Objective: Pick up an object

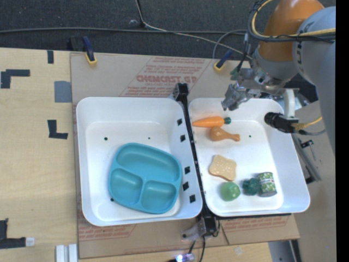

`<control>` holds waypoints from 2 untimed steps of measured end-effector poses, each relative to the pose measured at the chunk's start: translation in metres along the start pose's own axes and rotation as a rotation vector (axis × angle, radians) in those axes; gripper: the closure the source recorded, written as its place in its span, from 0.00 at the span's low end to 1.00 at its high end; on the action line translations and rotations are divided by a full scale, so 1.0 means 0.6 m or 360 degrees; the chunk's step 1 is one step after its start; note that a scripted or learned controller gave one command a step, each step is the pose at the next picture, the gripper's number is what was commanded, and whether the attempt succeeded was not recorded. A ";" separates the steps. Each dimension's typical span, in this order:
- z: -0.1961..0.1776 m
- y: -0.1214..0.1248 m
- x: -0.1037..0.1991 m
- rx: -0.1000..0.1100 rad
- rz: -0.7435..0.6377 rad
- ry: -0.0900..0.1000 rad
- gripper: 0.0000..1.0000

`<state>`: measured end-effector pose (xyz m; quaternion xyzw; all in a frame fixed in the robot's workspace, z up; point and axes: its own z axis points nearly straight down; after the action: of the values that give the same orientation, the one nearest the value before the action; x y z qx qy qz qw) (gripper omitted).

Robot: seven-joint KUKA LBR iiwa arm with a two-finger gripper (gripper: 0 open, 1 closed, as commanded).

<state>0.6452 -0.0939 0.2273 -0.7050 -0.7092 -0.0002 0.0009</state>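
Note:
The right bin (283, 146) holds an orange carrot (208, 122) near its far edge, a tan drumstick (222, 136) just below it, a slice of bread (223, 167), a green round fruit (230, 191), a dark green broccoli piece (251, 186) and a small green can (266, 183). My gripper (233, 102) hangs above the far edge of the right bin, just right of and above the carrot's green tip. Nothing shows between its fingers.
The left bin (92, 119) holds a blue divided plate (145, 177). A black divider (187, 141) runs between the bins. Cables (163, 29) cross the dark surface behind the bench, and clamps (89, 52) sit on the cardboard's far edge.

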 end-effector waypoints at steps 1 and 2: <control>-0.013 0.000 0.086 -0.0001 0.0000 0.0000 1.00; -0.020 -0.010 0.188 0.0002 -0.0001 -0.0001 1.00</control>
<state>0.6383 0.0187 0.2394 -0.7048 -0.7094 0.0004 0.0010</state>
